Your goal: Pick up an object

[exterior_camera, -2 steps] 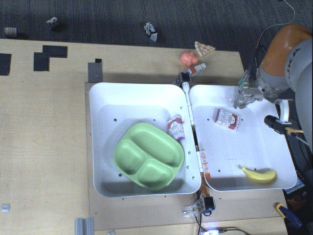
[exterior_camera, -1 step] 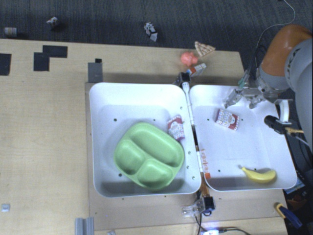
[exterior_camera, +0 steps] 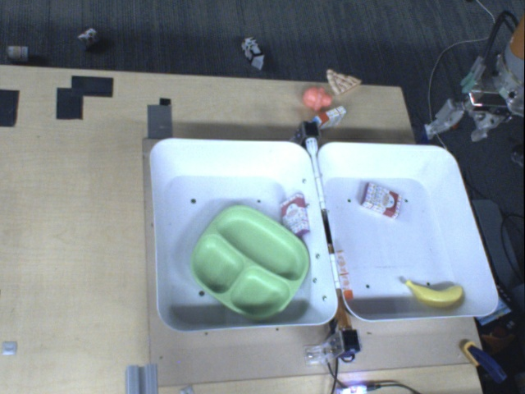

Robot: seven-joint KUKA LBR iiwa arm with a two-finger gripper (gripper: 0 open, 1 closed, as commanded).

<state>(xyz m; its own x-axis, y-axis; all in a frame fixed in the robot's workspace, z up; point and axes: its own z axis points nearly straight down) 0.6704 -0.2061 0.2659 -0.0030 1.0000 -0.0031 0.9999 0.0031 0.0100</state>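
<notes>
White bin (exterior_camera: 459, 187) holds curved yellow banana (exterior_camera: 433, 293); red-white packet (exterior_camera: 380, 199).

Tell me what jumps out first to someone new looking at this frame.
The big green divided tray filling the left bin, a small red-and-white packet touching its upper right edge. Then the yellow banana at the right bin's near corner, and the gripper hanging outside the bins at upper right.

A divided plate (exterior_camera: 250, 258) is lying in the left bin (exterior_camera: 168, 245), a packet (exterior_camera: 295, 215) touching its upper right edge; in the right bin (exterior_camera: 459, 220), a small box (exterior_camera: 381, 199) is sitting above a banana (exterior_camera: 433, 293) at lower right.
</notes>
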